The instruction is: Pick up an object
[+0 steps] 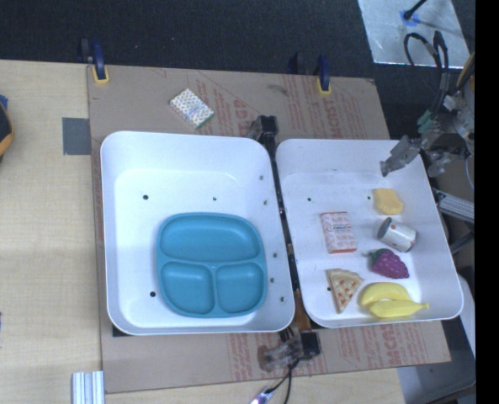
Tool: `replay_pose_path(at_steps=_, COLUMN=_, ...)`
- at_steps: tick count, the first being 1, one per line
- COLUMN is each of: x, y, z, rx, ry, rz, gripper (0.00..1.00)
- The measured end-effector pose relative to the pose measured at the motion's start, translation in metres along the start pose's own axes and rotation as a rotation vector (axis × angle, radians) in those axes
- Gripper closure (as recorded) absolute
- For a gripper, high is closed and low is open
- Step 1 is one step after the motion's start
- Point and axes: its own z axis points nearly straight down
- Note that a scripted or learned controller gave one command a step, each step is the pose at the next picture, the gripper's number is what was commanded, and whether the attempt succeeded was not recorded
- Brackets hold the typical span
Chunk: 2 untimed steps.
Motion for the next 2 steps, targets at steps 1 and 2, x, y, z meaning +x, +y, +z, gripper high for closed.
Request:
replay_pose_path(at_steps=1, x=0.050, y=0.007, z=0.108, rx=0.001, ry=0.000, rz=-0.001, gripper=0.00)
replay_pose_path(at_steps=2, x=0.076, y=-0.020, z=0.168, rx=0.001, ry=0.000, rz=0.001, gripper=0.00)
